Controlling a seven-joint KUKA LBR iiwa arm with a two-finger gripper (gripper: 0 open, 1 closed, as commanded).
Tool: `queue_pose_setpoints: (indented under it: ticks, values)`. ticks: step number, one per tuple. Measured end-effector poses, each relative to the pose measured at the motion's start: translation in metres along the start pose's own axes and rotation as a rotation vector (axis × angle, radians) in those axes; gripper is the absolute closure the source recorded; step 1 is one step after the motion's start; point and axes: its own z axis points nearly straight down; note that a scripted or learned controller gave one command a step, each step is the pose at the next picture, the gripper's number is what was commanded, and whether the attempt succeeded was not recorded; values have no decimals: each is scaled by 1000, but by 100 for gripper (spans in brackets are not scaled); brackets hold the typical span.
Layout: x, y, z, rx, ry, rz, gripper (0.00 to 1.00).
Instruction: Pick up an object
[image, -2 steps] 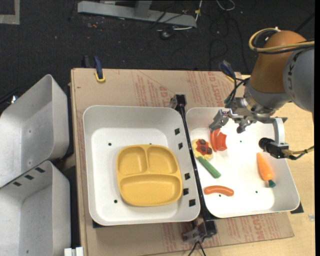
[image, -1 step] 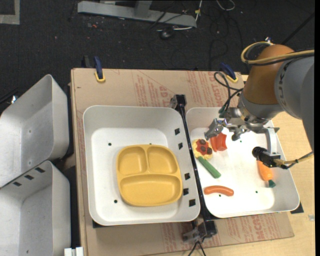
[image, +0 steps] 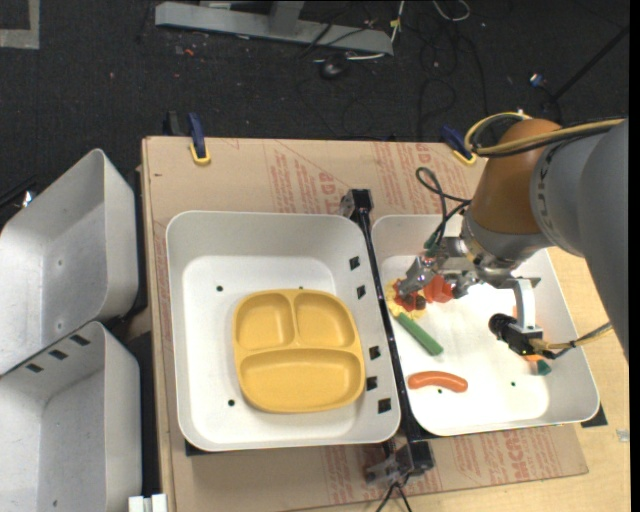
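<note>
My gripper (image: 428, 277) hangs low over the left part of the right bin (image: 570, 395), at the end of the grey arm with the orange band. Right under and beside it lies a red object (image: 412, 294), touching or nearly touching the gripper's tip; I cannot see whether it is gripped. A green stick (image: 421, 335) lies aslant just below the red object. A small yellow piece (image: 393, 310) sits at the green stick's upper end. Nearer the front of the bin rests an orange sausage-shaped object (image: 438, 381).
The left bin (image: 200, 300) holds a yellow divided plate (image: 298, 350). A small teal item (image: 541, 367) lies by the right bin's right wall. A black divider (image: 378, 300) separates the bins. More white bins (image: 60, 260) stand off the bench at far left.
</note>
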Motion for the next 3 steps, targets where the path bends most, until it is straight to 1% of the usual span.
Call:
queue_pose_setpoints:
  ticks: [1, 2, 3]
  values:
    - [-1, 1, -12, -3, -2, 1, 100]
    - [7, 4, -57, -5, -1, -4, 100]
    - [7, 5, -96, -4, -1, -3, 100]
